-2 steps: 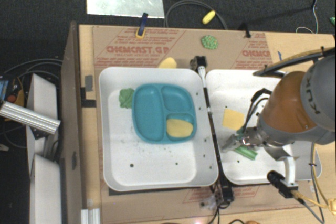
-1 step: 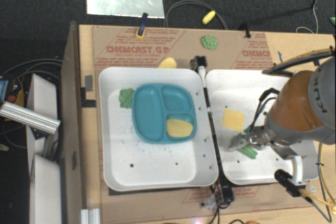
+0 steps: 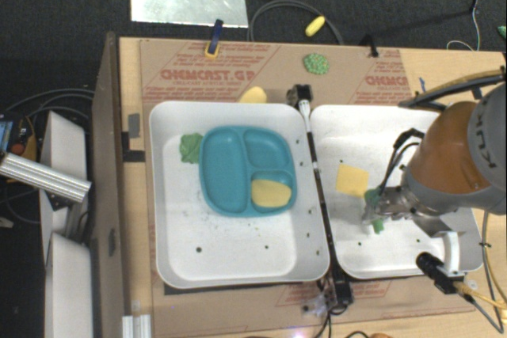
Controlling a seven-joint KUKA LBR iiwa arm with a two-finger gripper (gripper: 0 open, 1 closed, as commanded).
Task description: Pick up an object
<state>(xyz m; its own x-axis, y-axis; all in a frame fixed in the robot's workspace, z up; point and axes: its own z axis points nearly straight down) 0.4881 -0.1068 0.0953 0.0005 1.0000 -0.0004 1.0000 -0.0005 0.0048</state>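
The gripper (image 3: 375,211) is being held low in the right bin (image 3: 356,261), beside a yellow block (image 3: 352,179); its grip cannot be told. "CHEMCAST GP" is being shown on the brown sheet (image 3: 190,67) along the bench's far edge.

two bins sat side by side on the desk (image 3: 127,194): the left bin (image 3: 170,249) held a divided tray (image 3: 230,170), the right bin (image 3: 356,257) a block (image 3: 352,179) at frame centre-right, the claw (image 3: 377,211) just below it.

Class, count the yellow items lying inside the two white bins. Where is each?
2. One yellow lump sits in the blue tray in the left bin; one yellow block lies in the right bin. The arm may hide more.
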